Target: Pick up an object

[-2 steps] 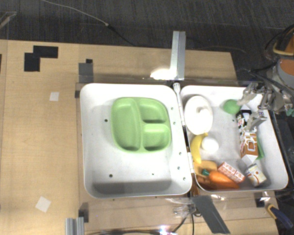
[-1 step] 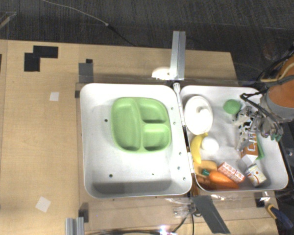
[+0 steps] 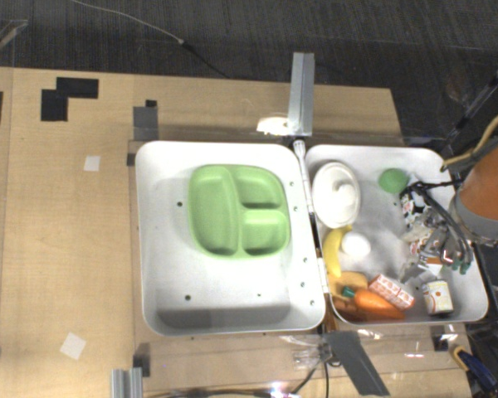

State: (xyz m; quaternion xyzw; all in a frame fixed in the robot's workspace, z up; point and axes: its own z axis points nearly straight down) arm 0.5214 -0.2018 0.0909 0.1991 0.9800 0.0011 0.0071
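glossy moulded green tray (image 3: pixel 236 210) sits in smooth white bin (image 3: pixel 162 247).

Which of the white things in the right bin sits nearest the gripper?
The small white carton at the bin's lower right corner, just below the gripper. The white bowl and white ball both lie well over toward the divider, by the banana.

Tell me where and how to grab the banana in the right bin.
Take the banana across its narrow width near the middle, coming straight down from above. It lies flat along the right bin's left wall, running top to bottom, so jaws should close left-right. It looks tight: the wall is on one side, a white ball on the other.
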